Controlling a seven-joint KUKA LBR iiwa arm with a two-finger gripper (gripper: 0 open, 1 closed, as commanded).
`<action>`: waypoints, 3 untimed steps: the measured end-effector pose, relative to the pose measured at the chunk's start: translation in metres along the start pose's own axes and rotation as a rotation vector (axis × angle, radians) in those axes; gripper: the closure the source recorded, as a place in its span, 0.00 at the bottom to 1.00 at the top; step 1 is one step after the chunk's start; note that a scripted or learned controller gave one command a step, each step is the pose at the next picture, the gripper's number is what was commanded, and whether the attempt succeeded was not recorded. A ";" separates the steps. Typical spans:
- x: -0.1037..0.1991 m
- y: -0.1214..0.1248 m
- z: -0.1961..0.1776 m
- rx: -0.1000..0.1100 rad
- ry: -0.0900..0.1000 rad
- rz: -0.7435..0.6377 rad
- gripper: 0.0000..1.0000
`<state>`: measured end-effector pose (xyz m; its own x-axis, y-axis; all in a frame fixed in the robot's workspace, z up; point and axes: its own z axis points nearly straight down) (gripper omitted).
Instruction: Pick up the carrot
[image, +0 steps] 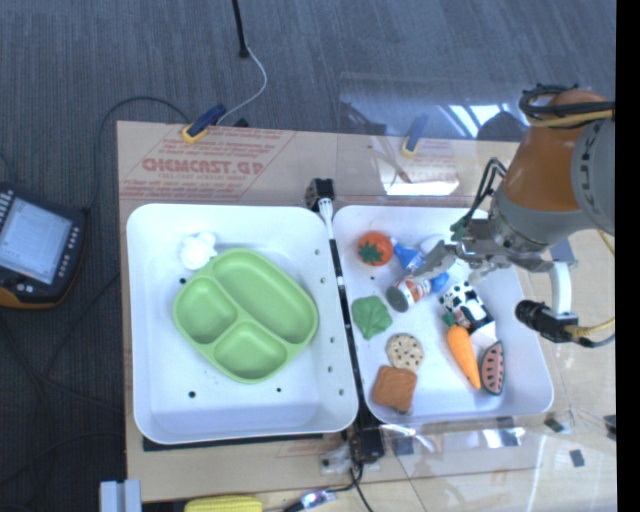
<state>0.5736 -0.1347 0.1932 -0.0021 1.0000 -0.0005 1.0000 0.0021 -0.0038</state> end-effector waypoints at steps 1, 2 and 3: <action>-0.008 -0.042 0.088 -0.005 -0.001 -0.073 0.00; -0.007 -0.043 0.080 -0.001 0.002 -0.072 1.00; 0.056 0.013 0.008 -0.006 0.000 0.109 1.00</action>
<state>0.5861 -0.0784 0.1850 0.1065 0.9943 -0.0011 0.9943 -0.1065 0.0019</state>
